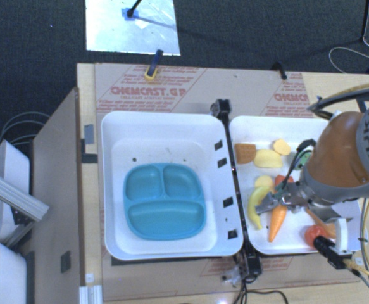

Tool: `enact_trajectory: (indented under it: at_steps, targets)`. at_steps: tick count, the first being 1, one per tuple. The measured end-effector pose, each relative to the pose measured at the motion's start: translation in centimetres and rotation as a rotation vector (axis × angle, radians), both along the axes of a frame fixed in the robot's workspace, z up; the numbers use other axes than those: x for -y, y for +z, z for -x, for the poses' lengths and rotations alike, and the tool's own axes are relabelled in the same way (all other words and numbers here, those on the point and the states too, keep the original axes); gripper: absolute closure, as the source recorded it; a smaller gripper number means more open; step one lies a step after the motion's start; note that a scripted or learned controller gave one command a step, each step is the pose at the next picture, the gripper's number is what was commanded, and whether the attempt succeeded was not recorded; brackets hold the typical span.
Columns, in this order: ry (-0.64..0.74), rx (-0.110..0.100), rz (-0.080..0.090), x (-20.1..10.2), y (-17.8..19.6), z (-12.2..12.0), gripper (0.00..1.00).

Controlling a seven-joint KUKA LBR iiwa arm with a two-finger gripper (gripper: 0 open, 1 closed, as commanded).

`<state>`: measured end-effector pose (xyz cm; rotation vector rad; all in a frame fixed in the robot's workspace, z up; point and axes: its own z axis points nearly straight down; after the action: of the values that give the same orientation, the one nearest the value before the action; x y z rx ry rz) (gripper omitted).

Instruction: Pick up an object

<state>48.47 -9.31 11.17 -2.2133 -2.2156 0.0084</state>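
Hand (278, 198) low over right bin (247, 132), grip perhaps unreadable, bench (190, 87) on dark carpet (32, 37).

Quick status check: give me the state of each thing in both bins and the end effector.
Blue divided plate: flat in left bin.
Carrot: lying in right bin, beside end effector.
Banana: lying flat.
Brown block: lying near divider.
End effector: low over the carrot.
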Motion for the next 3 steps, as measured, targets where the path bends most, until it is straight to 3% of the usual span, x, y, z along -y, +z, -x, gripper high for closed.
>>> enact_trajectory:
  at_steps: [1,2,3]
  targets:
    - [0.0,0.014,0.003,0.1,1.7,-0.4,1.0]
    - [0.0,0.014,0.003,0.1,1.7,-0.4,0.0]
    - [0.0,0.017,-0.002,-1.2,-2.4,-0.5,0.0]
